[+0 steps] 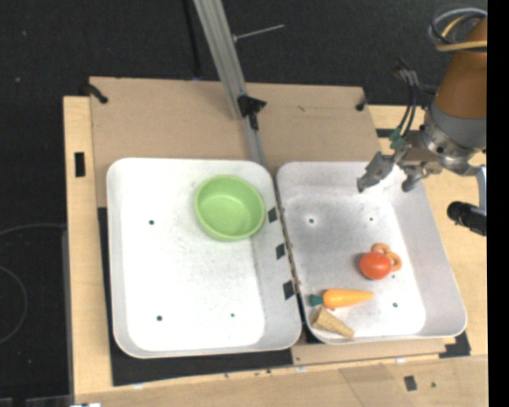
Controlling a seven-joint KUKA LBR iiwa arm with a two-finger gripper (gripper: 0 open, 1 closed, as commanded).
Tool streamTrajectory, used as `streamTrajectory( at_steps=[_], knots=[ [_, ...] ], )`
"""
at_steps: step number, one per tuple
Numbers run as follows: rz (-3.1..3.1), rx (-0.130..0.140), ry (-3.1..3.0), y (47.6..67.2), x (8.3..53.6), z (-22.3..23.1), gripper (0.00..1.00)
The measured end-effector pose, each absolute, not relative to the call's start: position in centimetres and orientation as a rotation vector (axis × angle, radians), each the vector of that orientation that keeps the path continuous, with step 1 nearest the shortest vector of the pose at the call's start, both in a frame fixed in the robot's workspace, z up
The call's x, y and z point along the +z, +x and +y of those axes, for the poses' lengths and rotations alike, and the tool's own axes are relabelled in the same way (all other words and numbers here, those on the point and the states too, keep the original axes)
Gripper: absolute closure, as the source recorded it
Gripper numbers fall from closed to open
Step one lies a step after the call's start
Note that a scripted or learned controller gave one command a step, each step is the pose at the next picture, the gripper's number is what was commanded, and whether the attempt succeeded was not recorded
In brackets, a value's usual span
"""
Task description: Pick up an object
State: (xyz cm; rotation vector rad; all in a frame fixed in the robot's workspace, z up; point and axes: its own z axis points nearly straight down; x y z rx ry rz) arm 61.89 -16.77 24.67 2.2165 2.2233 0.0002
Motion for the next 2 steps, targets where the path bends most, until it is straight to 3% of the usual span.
streamTrajectory(
  at_steps=[1, 2],
  knots=[
    [2.224, -0.001, 2.216, 61.9, 24.7, -16.8, 0.0],
    [2.221, -0.006, 2.222, 61.5, 19.9, -17.8, 0.0]
  ],
)
